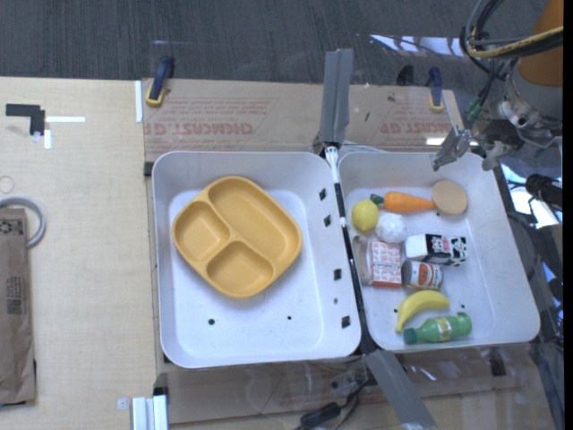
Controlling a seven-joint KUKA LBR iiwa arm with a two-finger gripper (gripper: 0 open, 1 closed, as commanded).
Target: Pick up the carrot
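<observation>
The carrot (409, 202), orange with a green tip, lies on its side near the back of the right bin (510, 267). Its green end points left toward a lemon (364, 215). My gripper (466, 150) hangs over the bin's back right rim, up and to the right of the carrot and apart from it. It looks open, with nothing between its fingers. A tan round disc (449, 197) touches the carrot's right end.
A white ball (390, 228), black-and-white carton (439, 247), red-and-white box (386, 263), can (423, 275), banana (421, 304) and green bottle (437, 328) crowd the right bin in front of the carrot. A yellow divided plate (235, 235) lies in the left bin (179, 321).
</observation>
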